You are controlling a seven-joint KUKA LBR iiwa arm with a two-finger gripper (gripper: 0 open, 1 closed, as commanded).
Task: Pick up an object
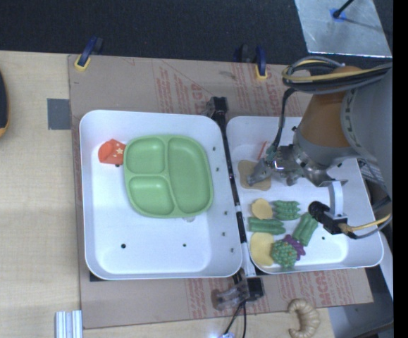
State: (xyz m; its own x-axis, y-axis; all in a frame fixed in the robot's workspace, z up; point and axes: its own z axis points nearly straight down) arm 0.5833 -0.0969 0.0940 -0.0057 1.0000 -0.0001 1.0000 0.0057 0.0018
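My gripper [263,172] hangs low in the right bin [295,263], its fingers down at a tan, flat toy piece [251,172] near the bin's left wall. Whether the piece sits between the fingers is unclear. Just in front of it lie a yellow round piece [261,208], green pea pods [285,208], a long green bean [266,226], another green pod [305,228], a second yellow piece [261,247] and a green and purple bunch [287,252]. The left bin [98,252] bears a green sectioned plate [168,176] and a red toy [111,152].
The grey arm with its orange band [327,122] covers the right bin's back right part. A black cable clip [327,217] hangs over the bin's right side. A curled tan object [304,317] lies on the bench in front of the bins.
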